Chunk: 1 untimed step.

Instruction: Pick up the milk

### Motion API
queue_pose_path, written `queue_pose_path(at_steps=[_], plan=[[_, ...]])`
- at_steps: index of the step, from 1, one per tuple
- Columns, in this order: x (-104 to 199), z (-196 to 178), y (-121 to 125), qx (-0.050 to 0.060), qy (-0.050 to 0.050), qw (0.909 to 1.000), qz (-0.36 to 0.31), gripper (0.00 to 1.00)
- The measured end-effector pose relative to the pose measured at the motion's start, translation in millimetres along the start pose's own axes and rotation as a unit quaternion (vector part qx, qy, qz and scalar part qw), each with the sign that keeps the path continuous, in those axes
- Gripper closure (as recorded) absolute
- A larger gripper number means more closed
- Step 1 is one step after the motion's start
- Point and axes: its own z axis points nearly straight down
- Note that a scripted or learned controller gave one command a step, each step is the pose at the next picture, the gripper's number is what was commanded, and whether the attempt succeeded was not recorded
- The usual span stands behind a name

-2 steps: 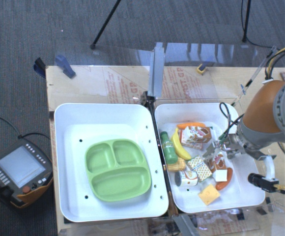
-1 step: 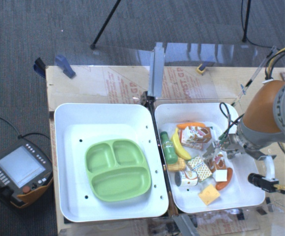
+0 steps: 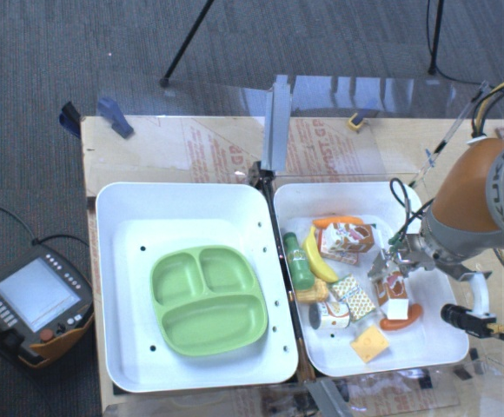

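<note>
The milk (image 3: 397, 302) is a small white carton with a red top, standing in the right half of the right bin (image 3: 447, 347). My gripper (image 3: 392, 272) hangs directly over the carton's top, at or just above it. The wrist hides where the gripper meets the carton, so contact is unclear. The grey arm with its orange band (image 3: 471, 194) reaches in from the right edge.
Around the milk lie a red sausage (image 3: 403, 323), a cheese wedge (image 3: 370, 345), a patterned carton (image 3: 354, 297), a can (image 3: 330, 314), a snack box (image 3: 343, 241), a banana (image 3: 318, 260) and a green bottle (image 3: 300, 262). The left bin (image 3: 117, 233) holds a green divided plate (image 3: 208, 301).
</note>
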Motion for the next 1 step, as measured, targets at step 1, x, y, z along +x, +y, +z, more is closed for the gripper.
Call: queue_pose_path(at_steps=[1], plan=[[-6.7, -28.1, -32.5, -0.003, -0.002, 1.0, -0.006, 1.0]])
